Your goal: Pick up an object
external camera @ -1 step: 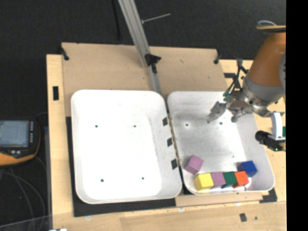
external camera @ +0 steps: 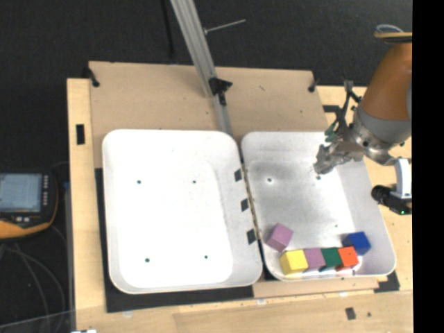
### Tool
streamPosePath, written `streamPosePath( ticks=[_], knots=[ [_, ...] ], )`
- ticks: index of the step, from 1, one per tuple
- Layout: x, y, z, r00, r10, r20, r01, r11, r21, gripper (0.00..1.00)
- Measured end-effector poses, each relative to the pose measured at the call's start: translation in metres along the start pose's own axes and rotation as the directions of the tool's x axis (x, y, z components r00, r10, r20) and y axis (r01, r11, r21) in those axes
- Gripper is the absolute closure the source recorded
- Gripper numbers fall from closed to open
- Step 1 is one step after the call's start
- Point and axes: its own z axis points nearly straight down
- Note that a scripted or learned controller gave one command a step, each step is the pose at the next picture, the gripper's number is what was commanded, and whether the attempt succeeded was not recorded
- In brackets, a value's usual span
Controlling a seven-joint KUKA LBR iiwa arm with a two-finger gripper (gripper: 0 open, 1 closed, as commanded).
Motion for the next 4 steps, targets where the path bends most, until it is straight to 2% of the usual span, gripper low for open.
streamPosePath(
  ticks=[1,2,3,4],
  knots=[
    [0.074,0.007,0.068,1.0,-0.008,-0.003,0.008,1.0,0.01,1.0],
    [0.147,-0.023,0.018,1.0,-0.009,-0.004,0.009,1.0,0.002,1.0],
    [0.086,-0.04,-0.082,1.0,0.003,0.002,-0.003,1.0,-0.006,1.0],
    [0.198,-0.024,0.003,1.0,-0.008,-0.002,0.008,1.0,0.01,1.0]
  ],
)
